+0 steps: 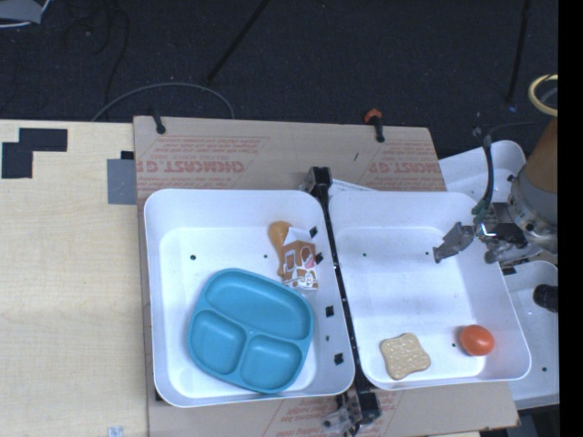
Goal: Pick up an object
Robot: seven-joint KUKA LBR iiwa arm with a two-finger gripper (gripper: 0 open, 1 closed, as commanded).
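Nearest the camera, in the right bin (364, 221), a flat, pale, speckled toast-shaped piece (404, 355) lies by the front wall, with a smooth, round orange ball (475, 340) just beside it toward the right corner. In the left bin (155, 271), a glossy blue plastic plate (251, 330) with three rounded compartments rests at a slant; behind it a small printed brown-and-white packet (298, 265) touches a tan figure (279, 236). Farther back, over the right bin's right rim, the dark metal end effector (475, 241) hovers with fingers spread apart, released, grasping nothing. A brown cardboard sheet (273, 157) covers the desk (64, 271) beneath both bins.
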